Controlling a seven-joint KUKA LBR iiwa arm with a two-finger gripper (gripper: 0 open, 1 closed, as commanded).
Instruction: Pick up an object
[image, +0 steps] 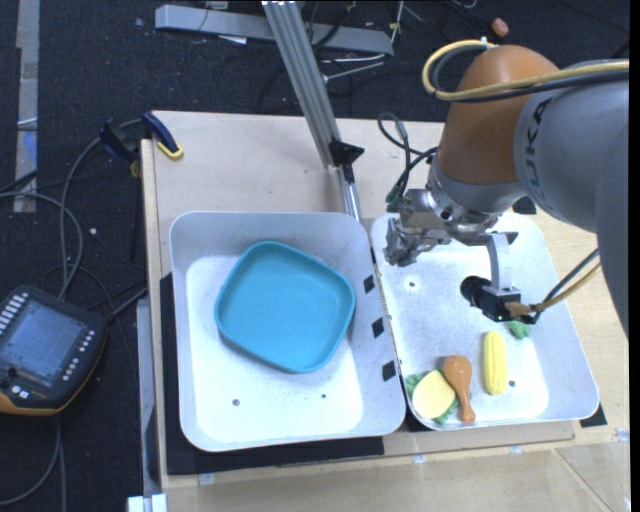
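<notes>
— nearest the lens, what's in the right bin (560, 300)?
— toy food along its front edge: a yellow slice (433, 394), a drumstick (459, 380), a corn cob (494, 362), all smooth plastic. something green (518, 327) is half hidden behind a black fitting.
— and the gripper (402, 247)?
— low over that bin's back left corner, nothing visibly held.
— left bin (200, 300)?
— one rounded square blue plate (285, 305).

I'm working in a robotics lab: a plywood bench (250, 160) stands on dark carpet, loose cables (70, 230) trail across the floor at left, a teach pendant (40, 350) lies near left, and an aluminium rail (310, 90) rises at the far side.
</notes>
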